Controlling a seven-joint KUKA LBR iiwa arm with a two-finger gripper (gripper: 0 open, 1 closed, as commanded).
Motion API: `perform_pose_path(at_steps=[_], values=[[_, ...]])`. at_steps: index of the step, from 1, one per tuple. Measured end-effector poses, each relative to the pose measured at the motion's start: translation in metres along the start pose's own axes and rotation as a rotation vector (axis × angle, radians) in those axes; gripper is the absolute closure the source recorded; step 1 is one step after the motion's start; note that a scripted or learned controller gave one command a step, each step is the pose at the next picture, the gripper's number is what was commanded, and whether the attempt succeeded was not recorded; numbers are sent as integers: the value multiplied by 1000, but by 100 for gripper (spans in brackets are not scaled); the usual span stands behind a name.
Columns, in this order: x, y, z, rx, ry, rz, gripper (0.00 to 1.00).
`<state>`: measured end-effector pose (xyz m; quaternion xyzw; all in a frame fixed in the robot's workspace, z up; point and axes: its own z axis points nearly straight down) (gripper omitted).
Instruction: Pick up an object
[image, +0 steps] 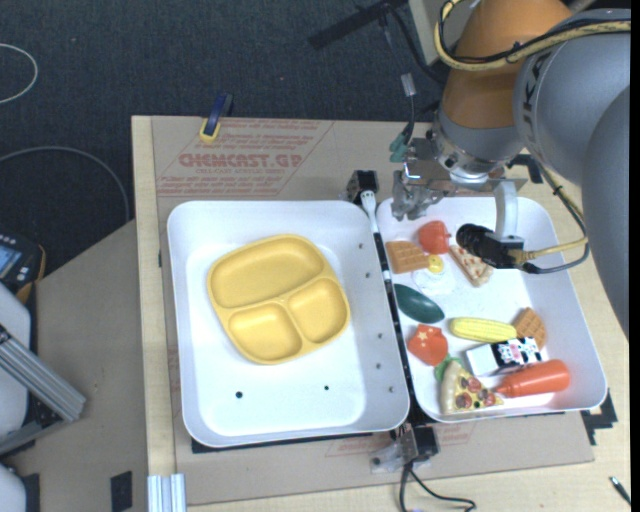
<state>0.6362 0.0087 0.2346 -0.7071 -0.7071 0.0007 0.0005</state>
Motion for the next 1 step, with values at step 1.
perform_pose_path(at_steps=[1], values=[[3,7,19,2,0,-1,100]])
